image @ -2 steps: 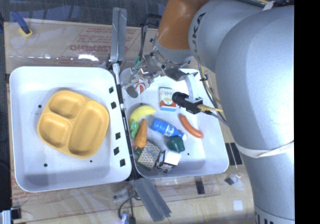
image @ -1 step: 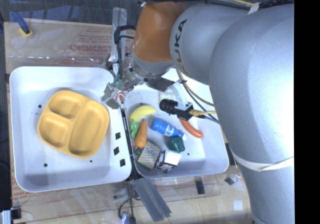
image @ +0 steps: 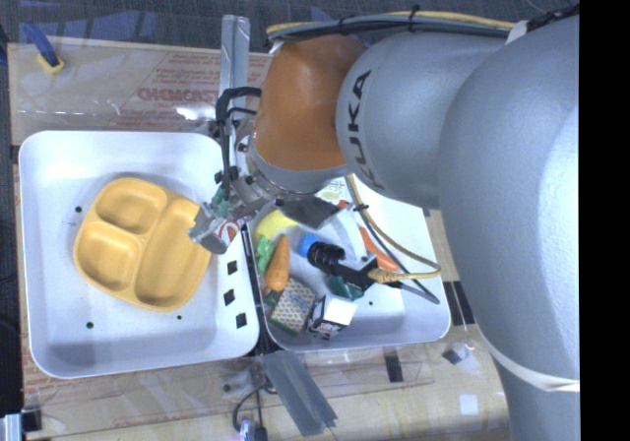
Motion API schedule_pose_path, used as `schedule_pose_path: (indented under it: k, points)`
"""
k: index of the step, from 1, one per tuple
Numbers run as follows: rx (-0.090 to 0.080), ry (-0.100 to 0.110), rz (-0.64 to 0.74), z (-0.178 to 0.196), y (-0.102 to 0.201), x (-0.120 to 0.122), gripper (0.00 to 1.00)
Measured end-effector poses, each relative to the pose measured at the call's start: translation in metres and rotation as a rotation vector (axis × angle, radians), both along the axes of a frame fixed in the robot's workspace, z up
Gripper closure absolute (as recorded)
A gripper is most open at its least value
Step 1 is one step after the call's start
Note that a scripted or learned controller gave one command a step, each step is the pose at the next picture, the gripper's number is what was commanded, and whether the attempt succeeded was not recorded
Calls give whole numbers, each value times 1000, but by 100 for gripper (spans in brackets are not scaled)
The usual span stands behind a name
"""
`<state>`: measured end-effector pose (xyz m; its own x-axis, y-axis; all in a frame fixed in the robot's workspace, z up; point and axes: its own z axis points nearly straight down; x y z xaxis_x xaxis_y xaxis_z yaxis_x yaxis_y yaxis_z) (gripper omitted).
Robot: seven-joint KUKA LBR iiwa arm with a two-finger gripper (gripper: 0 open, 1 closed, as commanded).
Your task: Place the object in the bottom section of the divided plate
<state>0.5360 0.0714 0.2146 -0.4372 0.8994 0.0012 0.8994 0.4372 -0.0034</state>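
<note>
The gripper (image: 217, 224) is largely hidden under the arm (image: 472, 114) and its orange band (image: 295, 104), and I cannot tell whether it is wide or narrow. A small red-and-white bit (image: 230, 230) shows at its tip, too small to name; whether it is gripped or only lies close by, I cannot tell. The arm also covers the upper part of the right bin (image: 418, 326). In the visible part of that bin lie a carrot (image: 279, 264), a yellow lump (image: 275, 224) just above it, a green piece (image: 264, 250) against the carrot's left side, and a patterned sponge (image: 292, 309) beside a white block (image: 341, 311) near the front wall. The yellow divided plate (image: 138, 244) lies flat in the left bin (image: 59, 331); both bins sit on the tabletop (image: 59, 85). The arm reaches in from the right and bends down over the divide between the bins; the gripper hangs at the left bin's right wall, just beside the plate's right edge.
</note>
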Motion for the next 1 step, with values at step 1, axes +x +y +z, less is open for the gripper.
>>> schedule_pose_path:
  k: [1]
  points:
    - [0,0,-2,0,-1,0,0]
